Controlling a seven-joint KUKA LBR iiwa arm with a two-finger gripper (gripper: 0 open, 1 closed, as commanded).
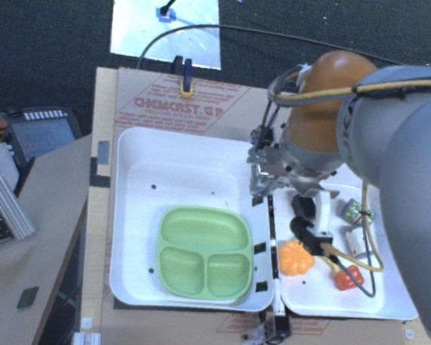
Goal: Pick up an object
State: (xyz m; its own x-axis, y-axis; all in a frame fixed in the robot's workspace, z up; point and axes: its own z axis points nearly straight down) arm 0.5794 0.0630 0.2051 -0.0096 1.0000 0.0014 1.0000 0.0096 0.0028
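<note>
your arm [408, 141] comes in from the right of the camera view as a broad grey link that fills the upper right corner and runs off the right edge. at its near end you see the orange band [330, 103], rounded and bulging, with yellow and dark cables looped over its top and along the grey link. below the band the wrist narrows and points downward and a little left. the gripper [264, 182] hangs beneath it, a dark and metallic cluster, too cluttered for you to read its state.
</note>
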